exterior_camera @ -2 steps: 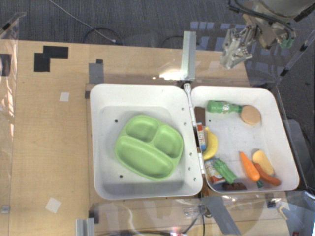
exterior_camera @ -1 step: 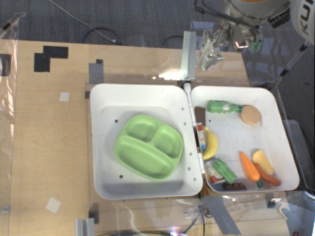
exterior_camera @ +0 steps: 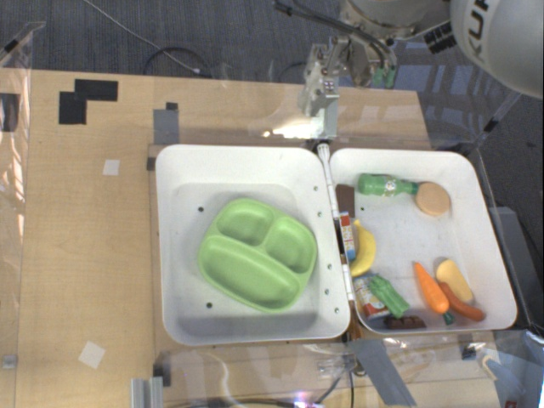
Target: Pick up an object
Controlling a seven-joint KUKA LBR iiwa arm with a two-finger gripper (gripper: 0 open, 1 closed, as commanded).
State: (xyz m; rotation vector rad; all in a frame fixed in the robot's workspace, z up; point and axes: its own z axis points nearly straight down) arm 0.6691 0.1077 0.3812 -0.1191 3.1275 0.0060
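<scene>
The gripper point(exterior_camera: 321, 100) hangs above the bench at twelve o'clock of the seam between the two bins, over no object; whether its jaws are released or clenched I cannot tell, as they blur against the bright glare below. The pickable things lie in the right bin point(exterior_camera: 476, 177): a green bottle point(exterior_camera: 387, 185) and a tan round piece point(exterior_camera: 433, 199) toward twelve o'clock, a banana point(exterior_camera: 364, 250) at nine, a carrot point(exterior_camera: 432, 288) and a yellow piece point(exterior_camera: 451, 277) near five. The left bin point(exterior_camera: 170, 228) bears a green divided plate point(exterior_camera: 257, 253). A good try, I judge, would target the tan round piece, which stands apart from its neighbours, descending straight over its middle. The packets at six o'clock overlap and are hard to identify.
</scene>
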